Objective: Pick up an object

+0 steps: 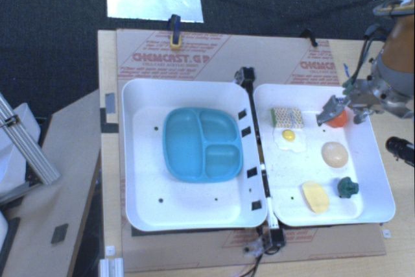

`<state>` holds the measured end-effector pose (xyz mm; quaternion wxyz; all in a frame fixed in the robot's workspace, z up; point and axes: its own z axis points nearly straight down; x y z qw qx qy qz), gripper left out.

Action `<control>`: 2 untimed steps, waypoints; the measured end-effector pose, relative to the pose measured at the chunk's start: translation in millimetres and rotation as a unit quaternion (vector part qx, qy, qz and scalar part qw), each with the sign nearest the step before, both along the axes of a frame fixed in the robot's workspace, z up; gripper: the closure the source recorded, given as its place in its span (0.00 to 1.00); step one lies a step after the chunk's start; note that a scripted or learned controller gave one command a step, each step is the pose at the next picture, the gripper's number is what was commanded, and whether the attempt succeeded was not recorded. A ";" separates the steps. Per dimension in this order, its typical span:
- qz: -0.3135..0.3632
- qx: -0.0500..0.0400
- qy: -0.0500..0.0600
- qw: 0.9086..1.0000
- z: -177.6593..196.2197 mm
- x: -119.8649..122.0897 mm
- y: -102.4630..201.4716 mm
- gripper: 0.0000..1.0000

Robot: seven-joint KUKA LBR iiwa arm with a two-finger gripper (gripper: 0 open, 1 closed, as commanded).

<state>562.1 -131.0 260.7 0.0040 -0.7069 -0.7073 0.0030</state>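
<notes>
Camera view: looks down at a slant on two white bins side by side on a bench.
Left bin (139, 139): holds a blue divided plate (200, 144), lying flat near the middle, well apart from the arm.
Right bin (379, 191): holds the loose items, all near one another.
Sponge-like block (286, 117): green and white, at the bin's upper left.
Fried-egg toy (290, 137): white with a yellow centre, just below that block.
Yellow piece (316, 196): long axis running roughly from upper left to lower right, near the bin's front.
Pale egg (334, 154): round, near the bin's middle.
Green piece (347, 187): small, dark, just right of the yellow piece.
Orange object (337, 118): near the bin's upper edge, right at the fingertips, partly covered by them.
Key relation: the orange object lies directly under and between the finger tips, so it looks like the nearest target; the pale egg sits below it in the view, near but apart.
Gripper (340, 111): low over the right bin's upper part; whether it is spread or closed I cannot tell, nor whether it has the orange object in hand.
Arm pose: reaches in from the right, wrist (389, 84) bent down toward the bin, cables trailing above it.
</notes>
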 end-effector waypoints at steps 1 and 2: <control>0.001 -0.001 -0.006 1.000 6.1 2.1 0.3 0.00; 0.000 0.000 -0.003 1.000 -56.9 0.9 0.5 0.00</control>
